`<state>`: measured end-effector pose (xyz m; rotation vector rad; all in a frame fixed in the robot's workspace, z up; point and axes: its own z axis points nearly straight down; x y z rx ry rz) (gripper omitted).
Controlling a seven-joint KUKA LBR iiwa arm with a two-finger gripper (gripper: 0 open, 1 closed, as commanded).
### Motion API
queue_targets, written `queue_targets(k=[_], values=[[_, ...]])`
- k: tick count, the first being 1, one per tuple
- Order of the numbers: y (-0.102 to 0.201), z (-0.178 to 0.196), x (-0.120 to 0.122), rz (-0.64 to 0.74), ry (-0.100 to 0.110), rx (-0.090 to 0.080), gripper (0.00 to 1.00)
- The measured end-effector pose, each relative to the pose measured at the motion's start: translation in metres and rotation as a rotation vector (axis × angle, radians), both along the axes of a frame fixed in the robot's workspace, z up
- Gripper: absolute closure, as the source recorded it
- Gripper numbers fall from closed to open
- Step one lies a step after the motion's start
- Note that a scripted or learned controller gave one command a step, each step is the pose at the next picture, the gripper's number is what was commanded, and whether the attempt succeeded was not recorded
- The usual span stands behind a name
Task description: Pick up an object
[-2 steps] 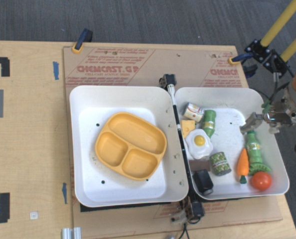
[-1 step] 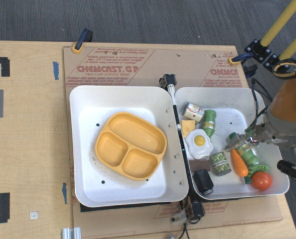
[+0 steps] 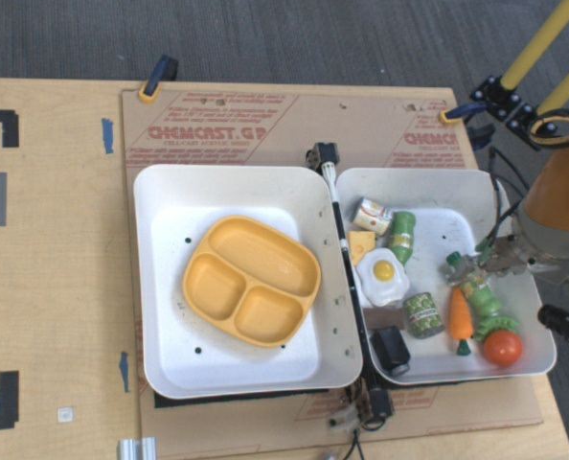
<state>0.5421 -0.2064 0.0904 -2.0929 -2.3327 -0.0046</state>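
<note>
You are looking down on two shallow white bins set side by side on a cardboard sheet (image 3: 265,123) printed with red lettering. The left bin (image 3: 160,257) carries a yellow three-compartment plate (image 3: 251,281), lying slightly toward its 3 o'clock side. The right bin (image 3: 428,185) holds the toy food. At its 10 o'clock corner sits a small cream-coloured can (image 3: 371,215), with a green bottle-shaped piece (image 3: 401,236) just beside it at 3 o'clock. Below them a yellow cheese wedge (image 3: 360,247) lies against the bin's left wall, touching a toy fried egg (image 3: 382,274) near the bin's centre-left. At the egg's 5 o'clock stands a small green patterned can (image 3: 422,314), and at the bin's 7 o'clock corner lies a black block (image 3: 391,349). Toward 4 o'clock you find an orange carrot (image 3: 460,316), a leafy green vegetable (image 3: 484,301) touching its right side, and a red tomato (image 3: 502,347) at the 5 o'clock corner. The arm enters from 3 o'clock, its orange band (image 3: 557,195) at the frame's edge, and the gripper (image 3: 468,266) hangs over the right bin just above the leafy green vegetable. You cannot tell from this angle how wide it stands, nor whether anything is caught in it.
</note>
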Motion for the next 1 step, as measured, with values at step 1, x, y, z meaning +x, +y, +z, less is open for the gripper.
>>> queue_targets(k=[1], values=[[0.0717,0.0663,0.0190,-0.140,0.001,-0.007,1.00]])
